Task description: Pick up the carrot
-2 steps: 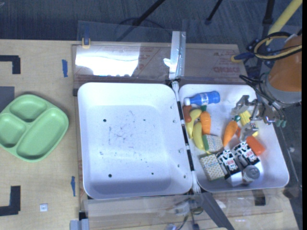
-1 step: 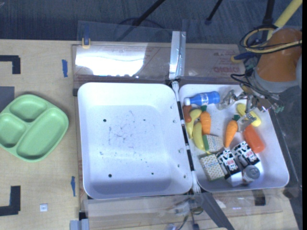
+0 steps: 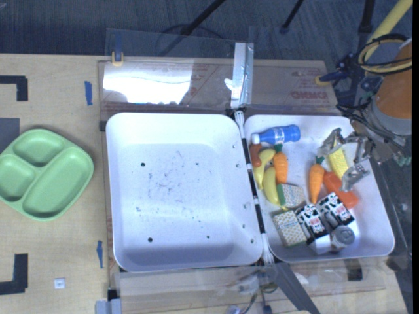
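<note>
The gripper [image 3: 342,154] hangs over the upper right part of the right bin [image 3: 383,241], its metal fingers [image 3: 332,140] spread apart around a yellow corn cob [image 3: 338,161]; whether they actually touch the cob is hard to make out, so no grasp can be claimed. The arm's orange band [image 3: 396,97] is cut off at the frame's right edge. The carrot [image 3: 315,180] lies just left of the gripper, free and untouched, its lower end near a reddish piece [image 3: 342,196] partly hidden by the fingers. A second orange carrot-like toy [image 3: 281,167] rests beside yellow bananas [image 3: 268,180] below a blue bottle [image 3: 278,135]. The left bin [image 3: 177,188] sits alongside, and a green divided plate [image 3: 43,173] lies well apart.
</note>
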Action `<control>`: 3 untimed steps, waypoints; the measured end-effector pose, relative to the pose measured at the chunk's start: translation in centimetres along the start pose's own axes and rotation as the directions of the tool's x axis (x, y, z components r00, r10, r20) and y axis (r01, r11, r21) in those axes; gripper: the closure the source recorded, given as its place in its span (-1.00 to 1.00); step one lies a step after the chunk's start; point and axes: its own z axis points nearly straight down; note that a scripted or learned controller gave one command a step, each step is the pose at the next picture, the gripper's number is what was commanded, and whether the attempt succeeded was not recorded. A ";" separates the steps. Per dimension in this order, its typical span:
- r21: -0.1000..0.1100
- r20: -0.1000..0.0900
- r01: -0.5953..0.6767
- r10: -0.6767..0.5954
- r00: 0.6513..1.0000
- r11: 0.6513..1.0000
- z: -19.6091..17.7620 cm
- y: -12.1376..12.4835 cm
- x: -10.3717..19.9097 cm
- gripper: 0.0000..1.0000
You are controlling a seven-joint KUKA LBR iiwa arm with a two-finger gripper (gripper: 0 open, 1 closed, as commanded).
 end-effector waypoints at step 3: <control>-0.004 -0.001 0.441 -0.441 0.898 0.898 4.6 1.3 -3.4 -1.00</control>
